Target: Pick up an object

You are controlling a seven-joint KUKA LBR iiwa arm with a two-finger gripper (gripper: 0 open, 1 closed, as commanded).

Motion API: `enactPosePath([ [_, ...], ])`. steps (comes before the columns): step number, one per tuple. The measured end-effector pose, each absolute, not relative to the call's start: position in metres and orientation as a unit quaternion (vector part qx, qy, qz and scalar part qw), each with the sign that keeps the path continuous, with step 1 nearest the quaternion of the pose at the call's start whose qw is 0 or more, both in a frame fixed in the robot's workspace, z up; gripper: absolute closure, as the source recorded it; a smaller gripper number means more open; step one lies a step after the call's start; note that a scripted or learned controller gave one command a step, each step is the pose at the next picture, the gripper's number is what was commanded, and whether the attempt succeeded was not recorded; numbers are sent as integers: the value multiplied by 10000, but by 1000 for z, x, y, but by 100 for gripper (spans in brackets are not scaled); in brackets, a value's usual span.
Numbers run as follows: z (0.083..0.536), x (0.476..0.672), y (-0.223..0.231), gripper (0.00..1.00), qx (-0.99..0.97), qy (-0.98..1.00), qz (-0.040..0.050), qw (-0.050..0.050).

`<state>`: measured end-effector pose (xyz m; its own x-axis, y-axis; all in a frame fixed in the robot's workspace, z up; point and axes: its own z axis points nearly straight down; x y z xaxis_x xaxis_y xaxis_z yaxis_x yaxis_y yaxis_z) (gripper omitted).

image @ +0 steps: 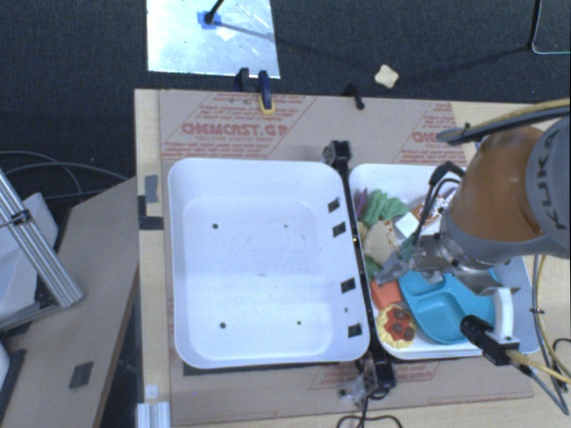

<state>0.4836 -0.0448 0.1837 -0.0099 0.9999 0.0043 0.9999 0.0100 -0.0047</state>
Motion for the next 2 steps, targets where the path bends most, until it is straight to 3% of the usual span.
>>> enactPosePath([
  [1, 99, 491, -83, 0, -7059, -7082, -47, -72],
  [2, 190, 489, 11, 0, -7036, -7106, -44, -37],
])
